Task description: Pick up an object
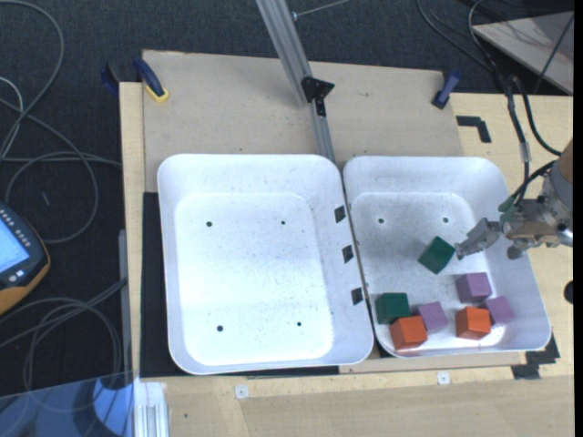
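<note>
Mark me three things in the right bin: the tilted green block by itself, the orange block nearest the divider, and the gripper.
Tilted green block [437, 254], camera view, middle of its top face.
Orange block nearest divider [409, 331], camera view, centre of its top.
Gripper [475, 242], camera view, at its fingertips.

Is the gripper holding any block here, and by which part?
Nothing is held. The gripper hovers beside the tilted dark green cube, with no block between its jaws.
</note>
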Robot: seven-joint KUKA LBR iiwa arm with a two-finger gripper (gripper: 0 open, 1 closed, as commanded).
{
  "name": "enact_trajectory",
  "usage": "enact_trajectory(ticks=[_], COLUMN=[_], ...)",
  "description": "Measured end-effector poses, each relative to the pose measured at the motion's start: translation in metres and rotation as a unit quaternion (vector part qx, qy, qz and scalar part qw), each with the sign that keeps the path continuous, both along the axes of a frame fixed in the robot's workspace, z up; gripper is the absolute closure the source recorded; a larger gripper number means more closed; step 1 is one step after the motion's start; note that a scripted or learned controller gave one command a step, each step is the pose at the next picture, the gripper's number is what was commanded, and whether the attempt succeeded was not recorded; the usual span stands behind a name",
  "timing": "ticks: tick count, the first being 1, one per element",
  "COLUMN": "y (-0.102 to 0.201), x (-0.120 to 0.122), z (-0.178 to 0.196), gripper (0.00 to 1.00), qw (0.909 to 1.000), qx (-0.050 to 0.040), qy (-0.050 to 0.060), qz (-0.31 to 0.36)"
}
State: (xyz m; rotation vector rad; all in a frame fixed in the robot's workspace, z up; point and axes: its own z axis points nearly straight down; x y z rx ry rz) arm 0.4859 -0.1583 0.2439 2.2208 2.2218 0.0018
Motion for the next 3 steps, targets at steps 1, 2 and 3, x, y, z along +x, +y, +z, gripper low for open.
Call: enact_trajectory(ticks=[1,2,3], y=[-0.022,-0.011,-0.044], x=[0.06,0.135,0.058], z=[-0.055,-0.149,-0.002], gripper=[0.0,0.0,0.0], qw=[1.0,1.0,1.0], qx=[-0.001,0.0001,-0.0022], qy=[0.001,0.002,-0.004], qz=[0.001,0.002,-0.001])
